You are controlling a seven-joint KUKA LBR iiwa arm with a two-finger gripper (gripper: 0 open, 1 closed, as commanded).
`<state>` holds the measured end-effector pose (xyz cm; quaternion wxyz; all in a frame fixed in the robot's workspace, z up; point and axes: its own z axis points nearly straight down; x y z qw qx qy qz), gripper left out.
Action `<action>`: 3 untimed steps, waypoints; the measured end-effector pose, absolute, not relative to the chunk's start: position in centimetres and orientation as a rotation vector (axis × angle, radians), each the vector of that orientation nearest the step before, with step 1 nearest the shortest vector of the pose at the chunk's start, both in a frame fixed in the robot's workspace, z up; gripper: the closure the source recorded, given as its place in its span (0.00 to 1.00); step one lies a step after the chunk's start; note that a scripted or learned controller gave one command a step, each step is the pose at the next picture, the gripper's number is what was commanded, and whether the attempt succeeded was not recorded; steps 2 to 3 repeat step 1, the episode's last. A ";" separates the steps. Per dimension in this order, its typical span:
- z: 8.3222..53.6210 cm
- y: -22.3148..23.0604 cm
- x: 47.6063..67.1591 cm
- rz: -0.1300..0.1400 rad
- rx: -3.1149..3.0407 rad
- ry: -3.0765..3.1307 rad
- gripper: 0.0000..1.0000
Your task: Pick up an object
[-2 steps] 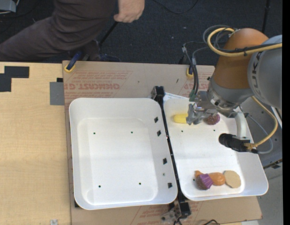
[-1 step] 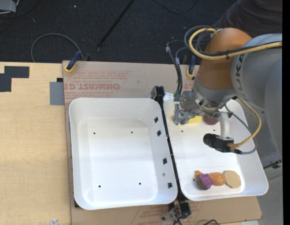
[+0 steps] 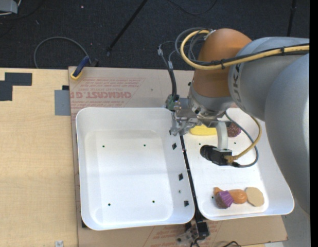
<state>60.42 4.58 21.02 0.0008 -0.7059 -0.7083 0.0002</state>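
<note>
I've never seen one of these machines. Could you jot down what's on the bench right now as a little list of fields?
arm: grey with an orange band, reaching in from the right over the right bin
pincer: low at the right bin's far left corner, by the divide between the bins
yellow piece: just beside the pincer
dark reddish piece: near the yellow one, partly hidden
purple, orange and tan pieces: clustered at the near side of the right bin
left bin: white, shallow

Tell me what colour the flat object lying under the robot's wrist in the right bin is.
Yellow: the flat yellow object shows best in the camera view, partly hidden by the arm.
</note>
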 end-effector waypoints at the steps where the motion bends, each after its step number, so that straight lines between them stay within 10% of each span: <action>1: 22.0 9.4 60.1 -0.001 -2.218 -2.224 1.00; 3: 22.0 9.4 60.1 -0.001 -2.218 -2.224 1.00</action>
